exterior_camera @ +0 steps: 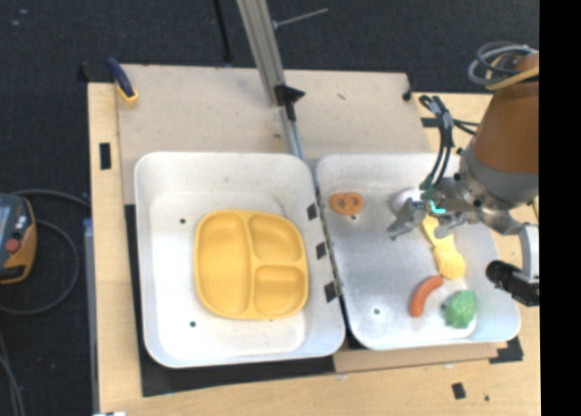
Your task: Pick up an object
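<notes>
Tool (410, 214) hangs low over the right bin (363, 251), just beside the yellow piece (445, 255), probably lining up a grab. Can't tell if it's open or closed.

A pale wooden table (209, 110) stands on dark speckled floor (109, 5); a grey metal post (259, 28) rises from its far edge

Glossy yellow plastic tray (251, 264) in matt white bin (163, 214).
</notes>
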Motion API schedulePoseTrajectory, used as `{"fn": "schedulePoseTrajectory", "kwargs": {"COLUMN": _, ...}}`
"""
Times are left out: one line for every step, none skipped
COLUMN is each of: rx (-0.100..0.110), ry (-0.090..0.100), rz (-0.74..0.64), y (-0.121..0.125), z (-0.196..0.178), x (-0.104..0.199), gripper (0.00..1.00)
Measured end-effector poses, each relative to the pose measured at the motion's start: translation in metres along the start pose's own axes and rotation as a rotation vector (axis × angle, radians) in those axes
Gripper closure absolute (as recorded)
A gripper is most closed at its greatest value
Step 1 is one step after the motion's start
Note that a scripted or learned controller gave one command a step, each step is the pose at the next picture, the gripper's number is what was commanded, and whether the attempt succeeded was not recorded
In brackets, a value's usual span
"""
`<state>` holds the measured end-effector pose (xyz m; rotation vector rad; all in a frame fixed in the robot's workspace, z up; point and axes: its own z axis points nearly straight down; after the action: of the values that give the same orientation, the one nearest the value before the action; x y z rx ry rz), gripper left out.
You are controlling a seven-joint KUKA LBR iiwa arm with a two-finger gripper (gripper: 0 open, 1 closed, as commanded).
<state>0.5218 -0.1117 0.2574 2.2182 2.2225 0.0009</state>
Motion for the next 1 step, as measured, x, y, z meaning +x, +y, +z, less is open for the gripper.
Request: {"fn": "schedulePoseTrajectory", "kwargs": {"rx": -0.001, "ry": 0.000, "rz": 0.000, "y": 0.0003, "z": -0.0004, "x": 0.0000, "gripper": 0.00}}
